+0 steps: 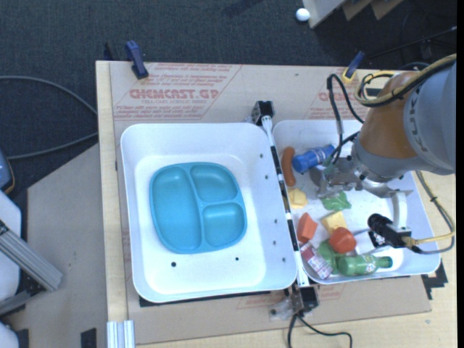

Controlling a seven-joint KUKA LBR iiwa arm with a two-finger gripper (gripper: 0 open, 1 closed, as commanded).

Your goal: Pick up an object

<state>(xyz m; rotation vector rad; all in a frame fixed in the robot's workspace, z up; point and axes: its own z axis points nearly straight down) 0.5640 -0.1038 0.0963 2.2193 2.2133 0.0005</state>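
Note:
The right bin (424,267) holds several small toy foods. A brown sausage (288,164) and a blue can (312,158) lie at its far left. A yellow piece (297,196), a green piece (336,202) and an orange wedge (307,228) sit in the middle. Near the front are a red-orange fruit (344,241) and a green bottle (363,264). My gripper (331,184) is low in this bin, just right of the blue can and right above the green piece. Nothing shows clearly as held.
The left bin (138,143) carries a blue divided plate (197,206). A red-and-white packet (317,260) lies at the right bin's front left corner. The arm's grey body and orange band (388,133) cover the right bin's far right part. Cables trail across its right rim.

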